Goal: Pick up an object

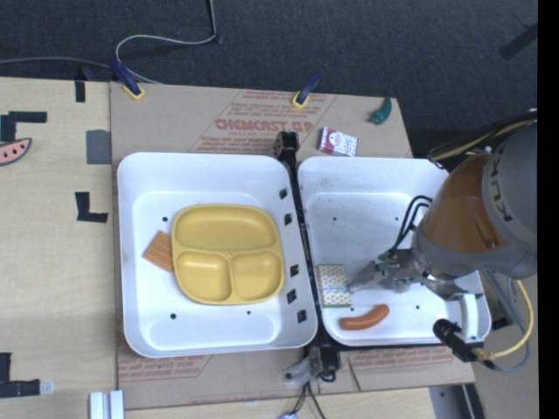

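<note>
A smooth, glossy yellow plate [229, 253] with three compartments and rounded corners lies in the left bin [140, 321]. A flat tan cracker-like square [159, 251] pokes out from under the plate's left edge. In the right bin [349, 182], near the front, sit a small speckled pale-green sponge block [333, 285] and a curved, shiny orange-red sausage [364, 318], close together but apart.

The arm [485, 212] reaches in from the right, its orange band bulky above the wrist, and tilts down toward the bin's front left. The gripper [371, 273] hangs low just right of the sponge and above the sausage; whether its jaws are apart or together cannot be told, and nothing is seen between them.

Both bins are matte white plastic, set on brown printed cardboard [253, 125] over a pale wood bench [52, 234]. A small red-and-white box [336, 141] lies behind the right bin, and dark carpet [349, 24] lies beyond.
</note>
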`<state>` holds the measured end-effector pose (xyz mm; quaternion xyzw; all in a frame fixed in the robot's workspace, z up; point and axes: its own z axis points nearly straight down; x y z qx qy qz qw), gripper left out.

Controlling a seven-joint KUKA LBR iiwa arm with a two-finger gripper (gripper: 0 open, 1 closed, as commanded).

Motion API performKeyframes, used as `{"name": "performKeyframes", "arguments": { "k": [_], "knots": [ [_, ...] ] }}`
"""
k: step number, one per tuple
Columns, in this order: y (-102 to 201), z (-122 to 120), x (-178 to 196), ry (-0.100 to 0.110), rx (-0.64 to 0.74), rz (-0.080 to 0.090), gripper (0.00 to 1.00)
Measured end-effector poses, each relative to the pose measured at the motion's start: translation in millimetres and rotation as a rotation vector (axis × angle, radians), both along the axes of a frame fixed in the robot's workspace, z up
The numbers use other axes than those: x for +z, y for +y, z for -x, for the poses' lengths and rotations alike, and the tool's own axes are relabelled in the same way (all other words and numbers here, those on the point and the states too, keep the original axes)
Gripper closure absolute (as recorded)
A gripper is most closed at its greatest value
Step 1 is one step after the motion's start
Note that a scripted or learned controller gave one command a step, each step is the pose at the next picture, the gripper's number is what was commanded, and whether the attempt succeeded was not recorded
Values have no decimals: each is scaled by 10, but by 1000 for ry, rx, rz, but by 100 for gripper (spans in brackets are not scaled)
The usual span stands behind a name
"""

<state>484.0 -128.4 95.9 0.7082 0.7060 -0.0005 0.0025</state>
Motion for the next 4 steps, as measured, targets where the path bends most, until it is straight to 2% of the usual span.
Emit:
{"name": "performKeyframes", "arguments": {
  "k": [1, 2, 3, 4],
  "knots": [
    [191, -1, -84, -8, -10, 18, 0],
    [199, -3, -84, -9, -10, 17, 0],
    [325, -396, -97, 0, 1, 0, 0],
    [326, -271, -93, -5, 3, 0, 0]
  ]
}}
